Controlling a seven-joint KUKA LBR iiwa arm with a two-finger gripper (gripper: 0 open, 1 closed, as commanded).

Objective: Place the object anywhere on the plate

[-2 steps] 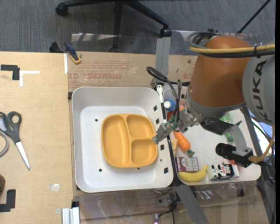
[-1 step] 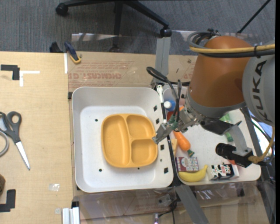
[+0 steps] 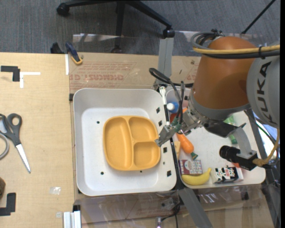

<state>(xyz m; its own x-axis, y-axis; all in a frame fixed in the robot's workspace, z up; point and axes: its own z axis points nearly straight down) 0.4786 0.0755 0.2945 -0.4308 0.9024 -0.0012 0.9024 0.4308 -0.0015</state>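
Grey carpet and the black legs of an office chair (image 3: 133, 13) run along the 12 o'clock edge of the view. Below them a pale wooden table (image 3: 35, 111) carries two white bins side by side. A pair of grey-handled scissors (image 3: 15, 138) lies on the table at 9 o'clock, well apart from the bins.

In the left bin (image 3: 89, 178) a yellow three-compartment plate (image 3: 131, 142) lies flat near the middle, with nothing in its compartments.

The grey and orange arm (image 3: 222, 75) reaches in from 3 o'clock, and its gripper (image 3: 165, 136) hangs over the wall between the bins, at the plate's 3 o'clock rim. I cannot tell whether the gripper is spread or pressed together, nor whether it carries anything.

The right bin (image 3: 208, 143) holds the loose things. An orange carrot (image 3: 185, 143) lies just beside the gripper, at its 4 o'clock. Toward 6 o'clock from the carrot sits a small red and white carton (image 3: 190, 167), with a banana (image 3: 196, 179) touching its lower edge. Another small printed box (image 3: 226, 173) lies at the banana's 3 o'clock.
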